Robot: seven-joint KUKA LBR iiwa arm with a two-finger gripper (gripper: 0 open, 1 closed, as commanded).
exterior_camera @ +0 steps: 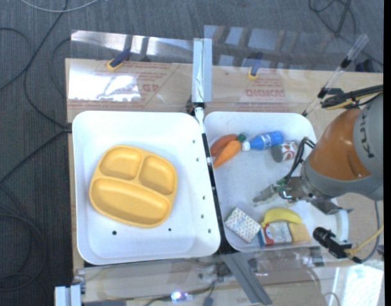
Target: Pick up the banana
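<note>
Now the banana [282, 217] is lying near the front edge of the right bin [259, 121], resting against a small carton [277, 233] and just beside a checkered packet [242, 225]. The gripper [266, 195] is hovering just above and to the left of it, with its fingers parted a little and holding nothing. I am judging the banana to be a light toy, smooth and curved, so a grasp across its middle is looking safest. The front wall is staying close behind it, and the neighbours are leaving little room. More free space is opening toward the bin centre, while carrots [224, 148] and a bottle [264, 139] are sitting well apart.
</note>
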